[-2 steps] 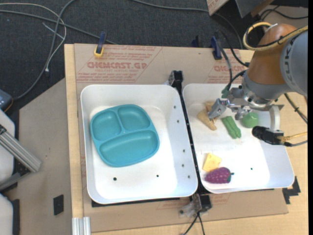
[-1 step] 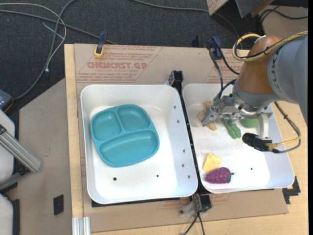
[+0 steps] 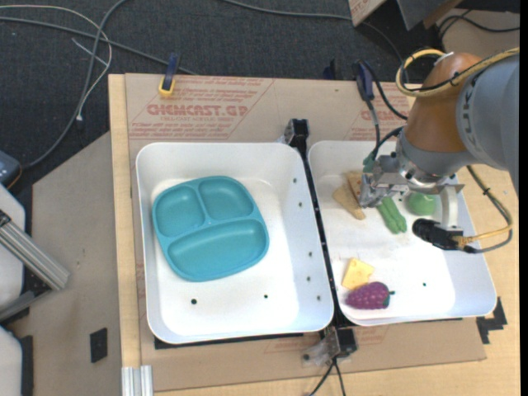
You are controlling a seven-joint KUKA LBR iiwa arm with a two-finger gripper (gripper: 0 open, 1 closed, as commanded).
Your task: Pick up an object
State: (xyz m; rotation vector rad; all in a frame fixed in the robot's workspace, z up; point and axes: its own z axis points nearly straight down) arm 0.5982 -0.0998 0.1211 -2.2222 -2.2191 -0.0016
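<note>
Toy food pieces are lying in the right bin (image 3: 462, 299): a tan wedge-shaped piece (image 3: 351, 196) near the bin's left wall, a green pepper-like piece (image 3: 393, 215) just beside it, a rounder green piece (image 3: 421, 202) partly hidden under the arm, and toward the front a yellow cheese wedge (image 3: 357, 272) touching a purple bunch of grapes (image 3: 368, 296). The gripper (image 3: 381, 186) is hanging low over the tan and green pieces, and whether it is spread or closed cannot be told, since the wrist is covering it from above. Nothing is visibly sitting in its grasp. The arm (image 3: 462, 114) is reaching in from the right, its orange band just above the wrist. In the left bin (image 3: 161, 304), a teal divided plate (image 3: 210, 226) is lying flat, well apart from the toy food. Both bins are sitting side by side on a cardboard sheet (image 3: 214, 106).
</note>
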